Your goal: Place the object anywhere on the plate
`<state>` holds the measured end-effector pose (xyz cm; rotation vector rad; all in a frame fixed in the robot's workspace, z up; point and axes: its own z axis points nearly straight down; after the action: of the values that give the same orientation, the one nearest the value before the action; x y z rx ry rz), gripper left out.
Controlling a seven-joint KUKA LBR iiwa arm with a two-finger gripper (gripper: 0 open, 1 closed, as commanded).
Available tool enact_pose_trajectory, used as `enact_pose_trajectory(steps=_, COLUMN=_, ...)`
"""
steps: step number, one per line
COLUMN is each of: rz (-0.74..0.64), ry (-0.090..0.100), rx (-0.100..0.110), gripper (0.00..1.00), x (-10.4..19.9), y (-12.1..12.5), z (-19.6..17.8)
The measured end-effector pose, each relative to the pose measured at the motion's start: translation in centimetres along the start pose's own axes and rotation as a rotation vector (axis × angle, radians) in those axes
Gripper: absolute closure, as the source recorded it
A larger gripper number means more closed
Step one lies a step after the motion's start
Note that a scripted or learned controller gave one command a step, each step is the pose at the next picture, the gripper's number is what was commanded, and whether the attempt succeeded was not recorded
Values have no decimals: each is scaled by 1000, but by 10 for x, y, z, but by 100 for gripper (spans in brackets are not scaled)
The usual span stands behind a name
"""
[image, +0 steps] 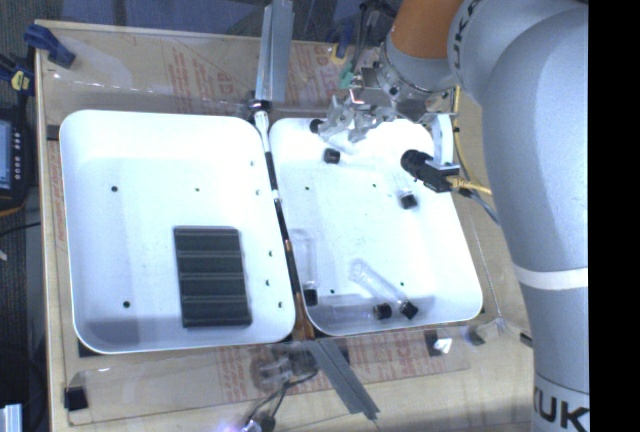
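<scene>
Two white bins lie on the desk. Left of the right bin (470,295), the dark ridged plate (211,276) waits. The pincer (352,120) hovers over that bin's far edge; I cannot tell its state, nor which small object is meant.

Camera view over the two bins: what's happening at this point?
A grey KUKA arm with an orange band reaches in over the right white bin, its hand at that bin's far edge. Clear plastic tubes with dark caps lie near the bin's front. The dark ribbed rectangular plate sits in the left white bin with nothing on it.
</scene>
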<state>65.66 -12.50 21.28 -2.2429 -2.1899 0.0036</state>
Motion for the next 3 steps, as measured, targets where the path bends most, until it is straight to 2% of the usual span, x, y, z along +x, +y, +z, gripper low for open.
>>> enact_pose_trajectory(steps=1, rz=-136, ry=-3, rx=-1, gripper=100, x=80, y=-11, z=22)
enact_pose_trajectory(steps=2, rz=-38, ry=-5, rx=-1, gripper=100, x=153, y=-66, z=23)
enact_pose_trajectory(steps=3, rz=372, ry=-3, rx=-2, gripper=100, x=207, y=-66, z=-1)
